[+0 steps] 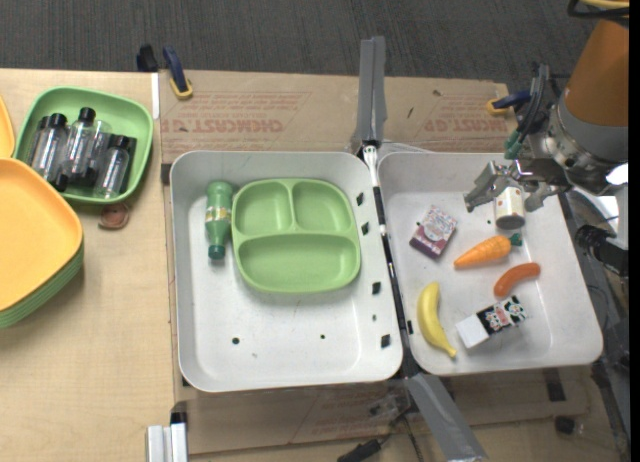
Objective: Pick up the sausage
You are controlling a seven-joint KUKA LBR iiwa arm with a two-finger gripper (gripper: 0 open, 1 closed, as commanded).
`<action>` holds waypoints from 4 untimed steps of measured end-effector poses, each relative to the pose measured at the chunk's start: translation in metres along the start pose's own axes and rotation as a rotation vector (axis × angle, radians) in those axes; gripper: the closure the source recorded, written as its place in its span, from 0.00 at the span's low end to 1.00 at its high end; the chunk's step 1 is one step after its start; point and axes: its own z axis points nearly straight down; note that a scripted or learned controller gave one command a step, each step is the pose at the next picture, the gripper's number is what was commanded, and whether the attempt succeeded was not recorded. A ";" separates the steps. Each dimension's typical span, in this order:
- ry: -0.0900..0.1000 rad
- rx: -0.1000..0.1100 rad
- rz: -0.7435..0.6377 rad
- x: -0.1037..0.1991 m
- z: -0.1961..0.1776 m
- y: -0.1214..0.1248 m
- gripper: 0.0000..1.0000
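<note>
The sausage (516,277) is a short orange-red oblong lying in the right bin (560,350), right of centre. It sits just below and right of a toy carrot (483,252). My gripper (503,195) hangs over the upper right part of that bin. It is above the carrot's green end and well above the sausage, apart from both. The grey arm with its orange band (600,60) comes in from the upper right.
The right bin also holds a purple packet (433,231), a banana (433,319) and a black-and-white carton (493,321). The left bin (200,350) holds a green divided plate (296,234) and a green bottle (217,218). Off to the left are a green tray of bottles (84,145) and orange plates (35,250).
</note>
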 end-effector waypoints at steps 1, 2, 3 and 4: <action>-0.001 0.002 0.003 -0.001 -0.008 0.000 1.00; 0.000 -0.002 -0.015 -0.102 0.096 0.013 1.00; 0.001 -0.002 0.133 -0.111 0.140 -0.043 1.00; 0.001 -0.002 -0.007 -0.103 0.188 -0.041 1.00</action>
